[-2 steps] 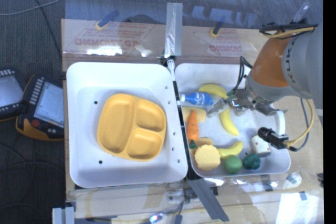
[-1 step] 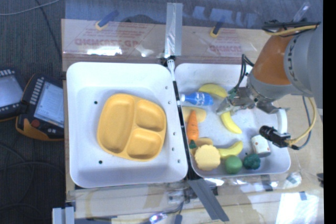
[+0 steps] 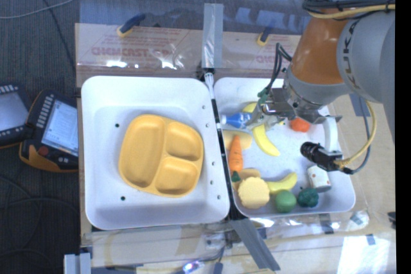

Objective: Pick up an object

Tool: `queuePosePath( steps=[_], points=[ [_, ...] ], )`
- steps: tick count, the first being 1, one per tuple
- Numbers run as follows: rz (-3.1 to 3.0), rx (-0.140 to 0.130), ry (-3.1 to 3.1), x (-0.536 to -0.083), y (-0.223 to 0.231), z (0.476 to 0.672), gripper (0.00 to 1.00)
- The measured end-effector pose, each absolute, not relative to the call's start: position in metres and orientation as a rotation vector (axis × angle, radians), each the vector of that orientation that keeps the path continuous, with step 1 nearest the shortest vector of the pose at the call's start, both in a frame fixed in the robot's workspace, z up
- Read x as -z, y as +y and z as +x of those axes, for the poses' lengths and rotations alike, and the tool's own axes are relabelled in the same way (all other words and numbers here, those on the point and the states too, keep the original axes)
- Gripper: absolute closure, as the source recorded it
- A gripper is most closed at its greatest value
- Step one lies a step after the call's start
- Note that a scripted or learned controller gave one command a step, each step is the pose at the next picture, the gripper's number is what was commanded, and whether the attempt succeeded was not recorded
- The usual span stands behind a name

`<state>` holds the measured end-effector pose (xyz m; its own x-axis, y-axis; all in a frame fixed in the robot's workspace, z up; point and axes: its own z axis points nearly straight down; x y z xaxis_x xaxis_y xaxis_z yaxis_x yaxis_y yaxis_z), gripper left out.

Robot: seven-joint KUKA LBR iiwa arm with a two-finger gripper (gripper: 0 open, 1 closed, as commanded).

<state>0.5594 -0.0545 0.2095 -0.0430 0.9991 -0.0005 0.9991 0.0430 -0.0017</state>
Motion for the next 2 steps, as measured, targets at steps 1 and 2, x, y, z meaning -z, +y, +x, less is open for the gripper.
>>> queuePosePath(
  steps=[1, 2],
  points=[
    [-2.172, -0.004, -2.27, -0.271, -0.072, 0.564, 1.0],
    [-2.245, -0.006, -2.196, -0.254, -0.084, 0.528, 1.0]
  ],
)
